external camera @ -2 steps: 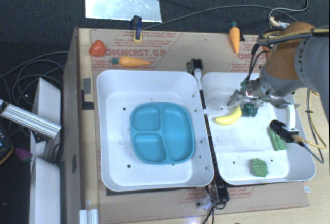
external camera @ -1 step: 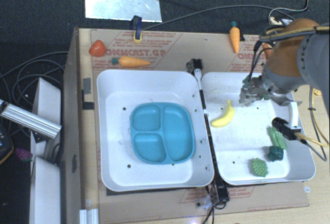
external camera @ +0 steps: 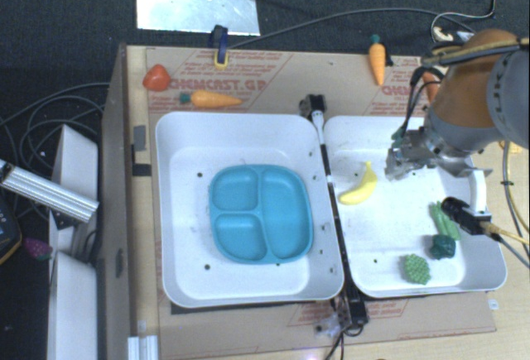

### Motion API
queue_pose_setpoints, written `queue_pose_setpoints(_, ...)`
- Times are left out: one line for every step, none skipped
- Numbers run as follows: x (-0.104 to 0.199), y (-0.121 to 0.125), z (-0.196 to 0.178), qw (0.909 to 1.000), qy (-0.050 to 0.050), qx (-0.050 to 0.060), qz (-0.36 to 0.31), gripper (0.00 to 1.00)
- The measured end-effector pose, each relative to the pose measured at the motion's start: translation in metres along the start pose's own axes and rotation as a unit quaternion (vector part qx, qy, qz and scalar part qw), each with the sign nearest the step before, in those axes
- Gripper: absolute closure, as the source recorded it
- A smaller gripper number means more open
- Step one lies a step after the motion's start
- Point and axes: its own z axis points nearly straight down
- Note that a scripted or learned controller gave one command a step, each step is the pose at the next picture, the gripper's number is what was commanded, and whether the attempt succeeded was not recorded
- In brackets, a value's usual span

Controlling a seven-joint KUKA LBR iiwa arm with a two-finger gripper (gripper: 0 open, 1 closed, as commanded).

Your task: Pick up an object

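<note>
From my station I see the arm (external camera: 476, 93) reaching in over the right bin (external camera: 414, 284), its gripper (external camera: 402, 161) hanging low over the bin's upper middle. I cannot tell from this angle whether the fingers are released or clenched; they blur together against the white floor, and I see nothing between them. A yellow banana (external camera: 359, 186) lies just left of the gripper, near the divider between the bins, apart from it. Lower in the same bin sit a green leafy vegetable (external camera: 443, 220), a dark green broccoli piece (external camera: 442, 247) touching or nearly touching its lower end, and a light green knobbly piece (external camera: 416, 268) near the front wall. The left bin (external camera: 178, 143) holds a blue divided plate (external camera: 260, 213). On the tabletop (external camera: 273, 69) behind the bins lie an orange carrot (external camera: 214, 99) beside a red tomato (external camera: 156, 78), and a second carrot (external camera: 378, 61) stands off above the right bin.
</note>
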Motion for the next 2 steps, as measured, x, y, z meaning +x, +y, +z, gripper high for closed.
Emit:
queue_pose_setpoints(0.0, 0.001, -0.01, 1.0, 0.0, -0.001, 0.0, 1.0)
queue_pose_setpoints(0.001, 0.002, -0.021, 1.0, 0.001, -0.002, -0.001, 1.0)
